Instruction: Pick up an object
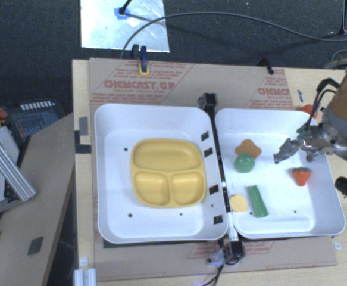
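The right bin (322, 219) holds several small objects. An orange flower-shaped piece (248, 148) touches a green ball (243, 163) near the bin's left side. A green block (257, 201) and a yellow disc (238, 203) lie toward the front. A red and orange strawberry-like piece (301, 176) sits at the right. My gripper (296, 152) hangs over the bin's right half, just above and left of the strawberry piece. It is open, and nothing is between its fingers.
The left bin (111, 159) carries a yellow three-compartment tray (164, 173). A black divider with clips (216, 165) runs between the bins. Cables cross the dark floor at the back. A grey side bench (24, 177) stands at the left.
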Motion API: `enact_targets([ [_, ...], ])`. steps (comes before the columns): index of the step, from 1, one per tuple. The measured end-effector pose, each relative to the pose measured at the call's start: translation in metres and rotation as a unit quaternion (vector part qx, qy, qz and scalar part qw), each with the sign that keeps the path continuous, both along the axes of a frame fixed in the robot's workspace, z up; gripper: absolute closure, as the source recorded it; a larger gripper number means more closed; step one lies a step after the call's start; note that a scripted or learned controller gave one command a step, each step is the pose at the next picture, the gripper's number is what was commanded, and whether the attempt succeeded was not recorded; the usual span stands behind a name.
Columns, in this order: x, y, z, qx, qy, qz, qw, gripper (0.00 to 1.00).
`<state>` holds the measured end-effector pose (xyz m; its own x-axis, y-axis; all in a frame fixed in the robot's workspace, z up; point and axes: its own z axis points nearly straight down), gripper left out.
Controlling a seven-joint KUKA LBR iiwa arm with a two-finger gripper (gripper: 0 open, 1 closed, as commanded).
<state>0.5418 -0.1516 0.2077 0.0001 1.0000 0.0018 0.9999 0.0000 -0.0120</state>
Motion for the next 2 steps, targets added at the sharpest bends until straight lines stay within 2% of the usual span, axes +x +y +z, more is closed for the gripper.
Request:
enact_targets([
  [1,0.003,0.000,0.007,-0.0011,-0.006,0.001,1.0000,0.00],
  [2,0.005,-0.004,-0.036,-0.0009,-0.005,0.001,1.0000,0.00],
])
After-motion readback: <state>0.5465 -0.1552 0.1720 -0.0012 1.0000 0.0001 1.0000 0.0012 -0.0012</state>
